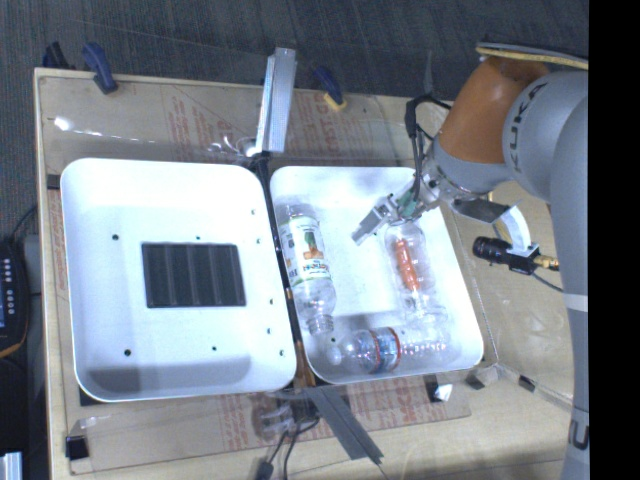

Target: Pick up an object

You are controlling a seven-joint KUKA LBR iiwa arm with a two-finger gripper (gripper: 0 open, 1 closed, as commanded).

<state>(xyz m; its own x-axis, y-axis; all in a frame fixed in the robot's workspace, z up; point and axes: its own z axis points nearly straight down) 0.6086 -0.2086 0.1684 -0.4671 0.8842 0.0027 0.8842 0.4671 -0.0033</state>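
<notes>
- Hovering over the right bin point(462, 298), nothing lifted yet: the gripper point(378, 219) sits in the bin's upper half, with no object between its fingers that I can make out.
- Progress, as a judgement: approach is done or nearly done; the grasp, the close and the lift are all left. All three bottles lie on the bin floor.
- Gripper state: cannot tell. The tip reads as a small grey wedge pointing down-left from the wrist, too blurred to separate the two fingers or see a gap.
- Contact: the tip looks to be over bare white floor. Whether it touches the floor is unclear from this slant.
- Nearest candidate: the orange bottle point(410, 265), just beside the tip on its lower right, lying lengthwise under the wrist. Its top end is close to the gripper body, possibly touching; cannot confirm.
- Label bottle point(304, 258): to the tip's left, well apart, along the bin's left wall next to the divider.
- Blue bottle point(375, 349): well below the tip, lying across the bin's bottom edge, cap end near the label bottle's lower end.
- Left bin point(90, 268): far left of the gripper, holds a dark ribbed block point(193, 274); not in play from this pose.
- Likely target is the orange bottle, judging from proximity only. Clear plastic, round, so a slip on closing is a fair risk.
</notes>
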